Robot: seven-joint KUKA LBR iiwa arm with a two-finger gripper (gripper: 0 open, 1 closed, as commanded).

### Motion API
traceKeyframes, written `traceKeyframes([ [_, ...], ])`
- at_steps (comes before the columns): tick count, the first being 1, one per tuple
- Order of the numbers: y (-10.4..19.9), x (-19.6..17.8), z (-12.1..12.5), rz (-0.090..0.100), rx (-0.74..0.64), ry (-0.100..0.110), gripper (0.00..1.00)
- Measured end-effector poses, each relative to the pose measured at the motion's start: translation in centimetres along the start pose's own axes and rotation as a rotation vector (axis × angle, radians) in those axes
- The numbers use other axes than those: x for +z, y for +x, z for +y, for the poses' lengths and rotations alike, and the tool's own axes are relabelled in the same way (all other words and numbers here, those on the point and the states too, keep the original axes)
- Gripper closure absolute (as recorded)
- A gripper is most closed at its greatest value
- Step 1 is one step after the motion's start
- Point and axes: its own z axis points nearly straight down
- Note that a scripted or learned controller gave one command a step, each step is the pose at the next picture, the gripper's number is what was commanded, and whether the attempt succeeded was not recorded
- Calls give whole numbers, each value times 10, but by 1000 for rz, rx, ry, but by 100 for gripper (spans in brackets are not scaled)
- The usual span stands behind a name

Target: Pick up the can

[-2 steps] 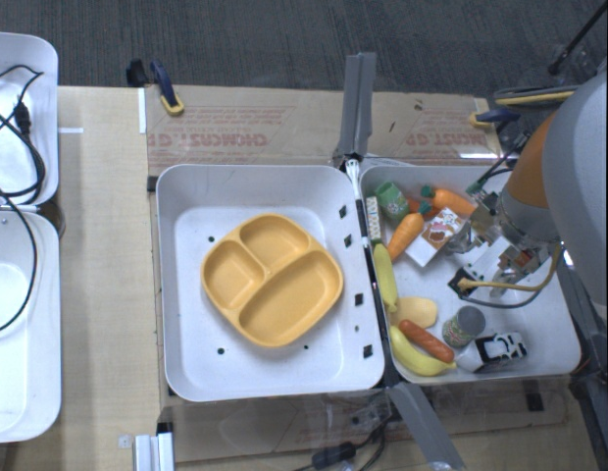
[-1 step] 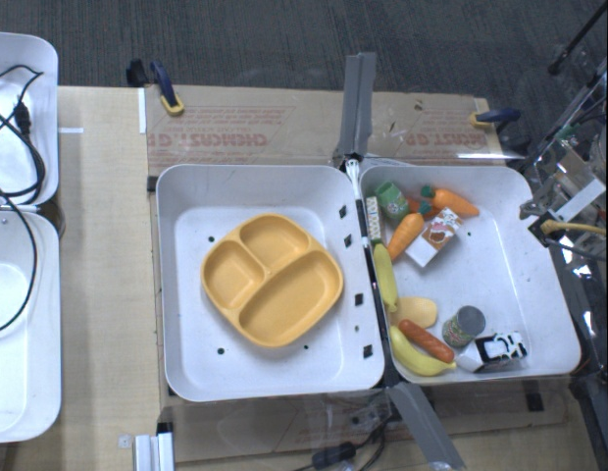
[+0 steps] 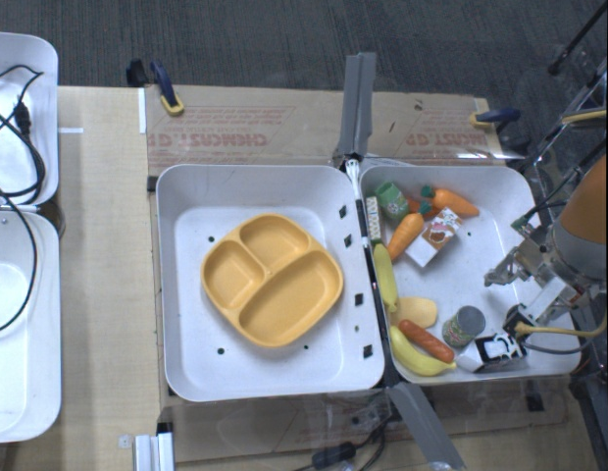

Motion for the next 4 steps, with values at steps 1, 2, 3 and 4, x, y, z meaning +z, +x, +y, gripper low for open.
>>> traceKeyframes([
  [1,57,-149,31,-1,-288,-2,0],
  [2,76,-110,28,-1,-706,-1,0],
  [3,18,11,-26,1,-749,-1,0],
  [4,17,18,-67,2,-696,0,0],
])
